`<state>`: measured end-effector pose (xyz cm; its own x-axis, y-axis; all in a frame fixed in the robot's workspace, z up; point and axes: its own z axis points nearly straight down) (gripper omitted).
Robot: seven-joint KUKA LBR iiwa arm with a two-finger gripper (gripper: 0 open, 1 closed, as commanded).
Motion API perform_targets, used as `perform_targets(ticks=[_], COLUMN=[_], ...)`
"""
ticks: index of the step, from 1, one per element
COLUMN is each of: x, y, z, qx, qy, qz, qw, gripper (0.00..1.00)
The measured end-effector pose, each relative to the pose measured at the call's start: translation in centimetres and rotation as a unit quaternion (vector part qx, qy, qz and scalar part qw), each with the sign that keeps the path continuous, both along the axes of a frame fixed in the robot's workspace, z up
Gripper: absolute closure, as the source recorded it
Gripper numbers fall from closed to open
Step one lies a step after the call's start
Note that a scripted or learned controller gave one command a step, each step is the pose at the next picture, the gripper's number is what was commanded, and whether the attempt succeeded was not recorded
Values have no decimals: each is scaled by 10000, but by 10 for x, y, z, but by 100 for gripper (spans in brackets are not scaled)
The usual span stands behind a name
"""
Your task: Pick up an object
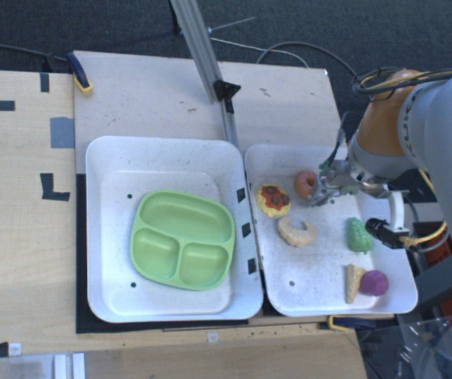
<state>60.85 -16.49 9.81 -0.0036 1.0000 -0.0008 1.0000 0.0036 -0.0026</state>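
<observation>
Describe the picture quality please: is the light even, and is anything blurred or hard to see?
Camera view: light is soft and even, shadows faint; the green tray is sharp enough to show its compartments; small toys like the pizza look soft and grainy; the pincer is dark and indistinct against the right bin.

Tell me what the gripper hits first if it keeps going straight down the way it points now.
Most likely the white floor of the right bin, just beside the reddish round toy. The gripper points down near that toy's right edge, so it might clip it first; depth is hard to judge from this slanted view.
</observation>
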Motion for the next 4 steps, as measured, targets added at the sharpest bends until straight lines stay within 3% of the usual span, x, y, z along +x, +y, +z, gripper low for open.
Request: perform_targets(ticks=[3,4], x=[0,2], y=[-4,49], z=[147,133], qx=[0,9], qy=[-31,-4], qz=[-10,12], qw=[10000,10000], gripper=[100,100])
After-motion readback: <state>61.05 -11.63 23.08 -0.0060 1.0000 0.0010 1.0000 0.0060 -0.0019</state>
